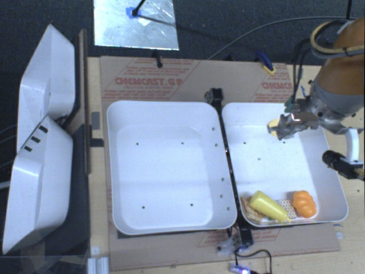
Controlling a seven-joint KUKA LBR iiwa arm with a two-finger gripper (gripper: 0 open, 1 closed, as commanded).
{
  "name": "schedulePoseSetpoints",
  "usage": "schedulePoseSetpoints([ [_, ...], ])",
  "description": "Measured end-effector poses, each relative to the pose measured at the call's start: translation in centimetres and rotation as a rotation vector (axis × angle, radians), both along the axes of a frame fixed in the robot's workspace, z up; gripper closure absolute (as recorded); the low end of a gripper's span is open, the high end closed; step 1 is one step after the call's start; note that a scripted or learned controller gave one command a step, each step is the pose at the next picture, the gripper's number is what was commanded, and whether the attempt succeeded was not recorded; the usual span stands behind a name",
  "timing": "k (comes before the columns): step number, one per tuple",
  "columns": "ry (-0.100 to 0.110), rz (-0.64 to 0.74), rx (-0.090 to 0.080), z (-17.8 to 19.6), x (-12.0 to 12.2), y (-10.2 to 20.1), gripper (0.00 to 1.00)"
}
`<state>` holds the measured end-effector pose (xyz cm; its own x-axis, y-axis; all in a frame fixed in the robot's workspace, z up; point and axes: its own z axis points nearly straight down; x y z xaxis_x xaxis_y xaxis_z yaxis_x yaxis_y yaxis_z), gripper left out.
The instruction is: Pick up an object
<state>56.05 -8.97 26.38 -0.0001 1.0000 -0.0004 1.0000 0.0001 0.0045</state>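
White plastic makes up the two shallow bins, which sit side by side on a sheet of brown printed cardboard [171,76] laid over the surface. The left bin [120,153] shows only small dark dots across its floor. The right bin [336,201] carries a small cluster at its near edge: a yellow banana-shaped object [268,205] lying at a slant, an orange pumpkin-like object [304,204] just beside it toward the right, and a pale, patterned flat piece [287,210] partly under the yellow one.

Grey with an orange band, the arm [339,76] comes in from the right and bends down over the far part of the right bin. Its jaws [283,128] are low over the bin floor near the far wall, well apart from the cluster at the near edge. A small yellowish object [275,125] shows at the tips, touching or pinched; whether the jaws are apart or closed on it cannot be told at this size.

Beyond the cardboard, a shiny metal plate [135,15] lies on the dark floor. At the far left, two white tubs [40,147] stand stacked and tilted.
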Motion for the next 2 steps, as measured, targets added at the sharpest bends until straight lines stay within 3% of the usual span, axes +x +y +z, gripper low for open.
schedulePoseSetpoints([
  [2,0.004,0.005,0.002,0.0,3.3,10.4,1.00],
])
